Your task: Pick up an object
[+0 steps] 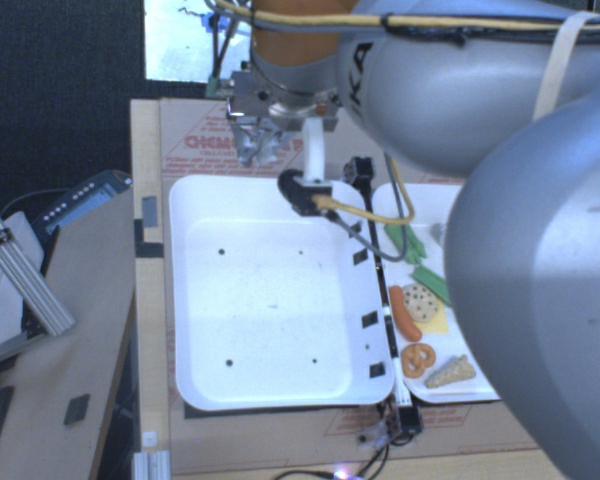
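Camera view: metal claw (pixel 260 146), grip state unclear, hovers beyond smooth white bin (pixel 195 298); twisted pretzel (pixel 417 358) lies rightward.

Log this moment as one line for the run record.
arm: over far edge of left bin | gripper: fingers unclear, nothing seen held | right bin: pretzel, hot dog, green bean | pick: not done
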You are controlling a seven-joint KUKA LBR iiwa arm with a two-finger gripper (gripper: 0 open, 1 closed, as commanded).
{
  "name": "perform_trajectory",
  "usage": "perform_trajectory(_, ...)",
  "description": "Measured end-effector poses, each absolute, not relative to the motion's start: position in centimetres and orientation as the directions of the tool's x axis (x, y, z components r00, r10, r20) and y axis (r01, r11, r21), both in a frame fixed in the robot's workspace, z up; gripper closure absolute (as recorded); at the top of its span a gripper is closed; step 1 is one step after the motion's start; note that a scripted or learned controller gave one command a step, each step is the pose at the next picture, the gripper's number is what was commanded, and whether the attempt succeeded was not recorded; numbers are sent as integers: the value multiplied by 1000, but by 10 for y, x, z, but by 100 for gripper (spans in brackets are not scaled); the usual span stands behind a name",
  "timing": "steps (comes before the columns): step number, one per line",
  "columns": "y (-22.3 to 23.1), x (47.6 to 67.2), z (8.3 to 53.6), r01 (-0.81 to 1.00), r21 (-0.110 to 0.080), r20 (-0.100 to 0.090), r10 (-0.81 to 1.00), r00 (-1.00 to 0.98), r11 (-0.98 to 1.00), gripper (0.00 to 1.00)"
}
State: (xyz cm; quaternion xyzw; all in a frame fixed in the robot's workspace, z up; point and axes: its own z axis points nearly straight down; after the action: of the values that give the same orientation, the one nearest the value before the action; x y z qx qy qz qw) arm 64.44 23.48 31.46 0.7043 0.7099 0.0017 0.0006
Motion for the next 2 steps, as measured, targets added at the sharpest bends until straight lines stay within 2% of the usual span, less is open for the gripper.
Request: perform_trajectory(2, 234, 669, 343, 1000, 4, 1, 1000, -7, 7, 100)
